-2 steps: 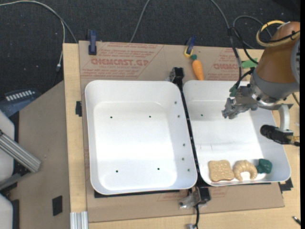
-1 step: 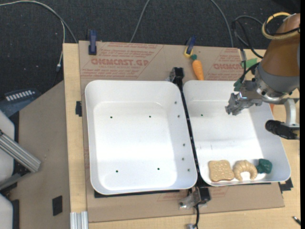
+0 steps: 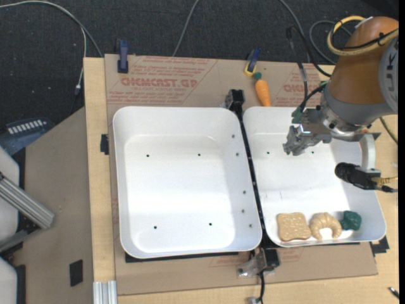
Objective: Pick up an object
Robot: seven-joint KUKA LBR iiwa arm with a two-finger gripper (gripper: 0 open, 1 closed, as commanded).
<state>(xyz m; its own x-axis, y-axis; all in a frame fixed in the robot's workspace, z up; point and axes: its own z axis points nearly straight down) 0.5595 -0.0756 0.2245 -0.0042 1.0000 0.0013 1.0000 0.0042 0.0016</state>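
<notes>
In the right bin [image 3: 272,189], three small items lie along the front edge: a tan square cracker [image 3: 293,227], a pale croissant [image 3: 325,225] and a dark green lump [image 3: 351,220]. My gripper [image 3: 296,143] hangs over the bin's upper middle, well behind those items, with nothing visible between its fingers. The grey arm with its orange band reaches in from the right.
The left bin [image 3: 126,170] sits beside the right one. An orange carrot-like toy [image 3: 262,92] lies on the cardboard behind the bins. Blue clamps [image 3: 122,54] hold the board at the back edge. A black cylinder [image 3: 353,174] juts over the right bin's right side.
</notes>
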